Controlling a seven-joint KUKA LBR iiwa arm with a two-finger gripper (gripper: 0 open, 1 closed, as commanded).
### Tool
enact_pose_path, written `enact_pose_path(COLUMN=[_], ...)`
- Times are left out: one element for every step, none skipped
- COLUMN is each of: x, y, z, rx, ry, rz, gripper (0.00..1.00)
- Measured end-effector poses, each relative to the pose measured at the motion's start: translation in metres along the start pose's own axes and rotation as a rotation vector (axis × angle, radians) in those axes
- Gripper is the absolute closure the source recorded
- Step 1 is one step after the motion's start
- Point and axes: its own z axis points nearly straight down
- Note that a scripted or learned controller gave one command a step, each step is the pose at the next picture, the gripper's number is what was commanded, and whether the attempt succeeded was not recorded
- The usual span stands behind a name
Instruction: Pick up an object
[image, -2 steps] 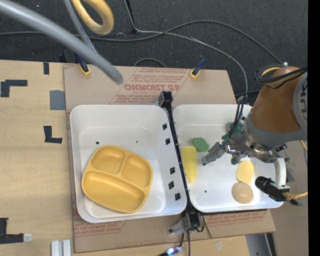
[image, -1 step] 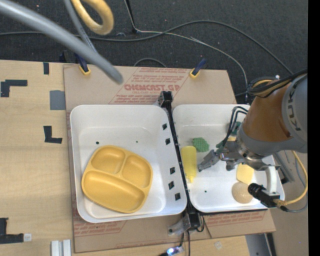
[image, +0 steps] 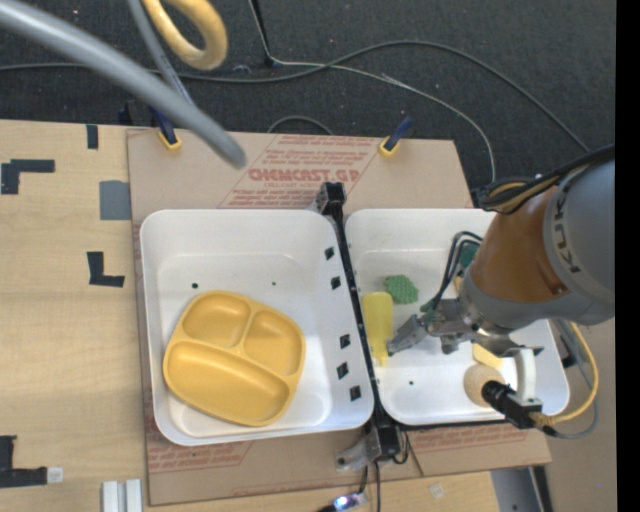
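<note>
Reaching in from your right, the arm (image: 545, 255) hangs low over the right bin (image: 420, 400), its wrist tilted so the gripper (image: 408, 335) points toward the divider between the bins. You see its grey fingers drawn to a point, close together, with nothing between them; treat the gripper as holding nothing.

Nearest you in that bin, a round cream piece (image: 483, 380) lies under the wrist hardware and is partly covered by it, so its full shape cannot be read. A pale yellow scrap just beyond it is also half hidden by the arm.

The yellow block (image: 377, 322) lies lengthwise against the divider, just beside the fingertips. Judge it the likeliest pick, since the gripper is aimed at it. Whether the tips touch it cannot be told. Note that its place against the wall leaves little room for a finger on that side.

A green piece (image: 401, 289) sits just beyond the block, near it.

In the left bin (image: 200, 235), a yellow tray (image: 233, 356) with compartments lies flat, well apart from the gripper.

Farther back, a grey hose (image: 130, 70) crosses the bench, blurred and cut off at the top edge.
</note>
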Motion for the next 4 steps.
enact_pose_path(x=[0.001, 0.008, 0.009, 0.070], y=[0.001, 0.001, 0.001, 0.018], z=[-0.012, -0.073, -0.094, -0.098], rx=[-0.003, -0.012, -0.009, -0.007], ry=[0.000, -0.002, -0.002, 0.000], rz=[-0.001, -0.002, -0.001, -0.008], gripper=[1.00, 1.00, 1.00, 1.00])
